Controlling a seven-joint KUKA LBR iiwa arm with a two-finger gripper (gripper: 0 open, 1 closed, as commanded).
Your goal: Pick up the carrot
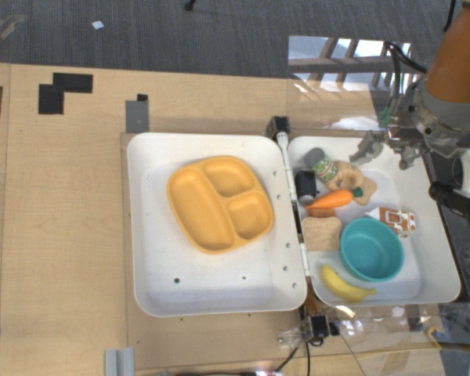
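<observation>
The orange carrot (331, 201) lies in the right bin (442, 276), near its left wall, pointing left with its green end toward a tan lumpy item (349, 179). My gripper (386, 152) hangs over the bin's back edge, up and to the right of the carrot and apart from it. Its two grey fingers (366, 147) are spread; it is open with nothing between them.
Around the carrot lie a small green can (322, 165), a black block (305, 183), a bread slice (321, 233), a teal bowl (370, 248), a banana (345, 283) and a small orange-and-white box (397, 221). The left bin (153, 288) holds a yellow divided plate (219, 202).
</observation>
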